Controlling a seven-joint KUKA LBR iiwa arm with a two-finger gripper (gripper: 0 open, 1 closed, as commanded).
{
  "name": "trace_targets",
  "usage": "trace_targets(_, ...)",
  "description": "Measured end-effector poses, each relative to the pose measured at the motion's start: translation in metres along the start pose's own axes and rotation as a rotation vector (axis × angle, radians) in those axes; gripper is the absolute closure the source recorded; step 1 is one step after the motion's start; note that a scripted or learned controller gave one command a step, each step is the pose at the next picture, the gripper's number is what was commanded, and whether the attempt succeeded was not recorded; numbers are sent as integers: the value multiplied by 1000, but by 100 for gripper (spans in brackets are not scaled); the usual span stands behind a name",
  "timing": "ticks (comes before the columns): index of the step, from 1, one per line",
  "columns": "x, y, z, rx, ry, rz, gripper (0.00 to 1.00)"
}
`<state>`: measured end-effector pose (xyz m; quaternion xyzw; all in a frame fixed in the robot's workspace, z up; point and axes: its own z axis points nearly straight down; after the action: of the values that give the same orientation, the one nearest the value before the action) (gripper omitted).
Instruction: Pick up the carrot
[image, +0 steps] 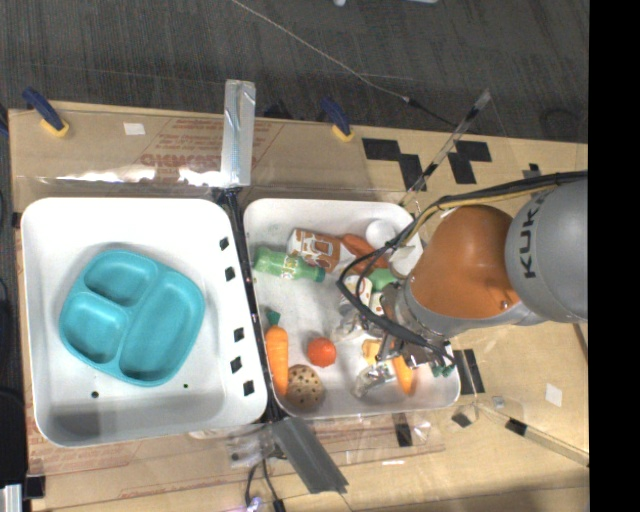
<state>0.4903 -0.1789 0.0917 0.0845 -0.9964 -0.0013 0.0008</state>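
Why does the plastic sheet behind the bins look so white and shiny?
In the camera view, overhead light glares off the plastic sheet along the left bin rim; the teal tray casts a soft shadow; the carrot looks slightly blurred, though recognisable.

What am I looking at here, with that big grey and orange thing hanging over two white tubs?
That is a robot arm, filmed by one camera fixed above the bench and looking down. It reaches in from the right, and its gripper is low in the right bin, beside a small orange piece. Whether it grips anything is too cluttered to tell. That bin holds toy food: a carrot near the left wall, a small red-orange ball, a brown speckled ball and a green bottle. The left bin holds a teal divided tray.
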Motion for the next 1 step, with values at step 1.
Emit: trace_targets(1,-2,1,-10,1,-2,-8,100)
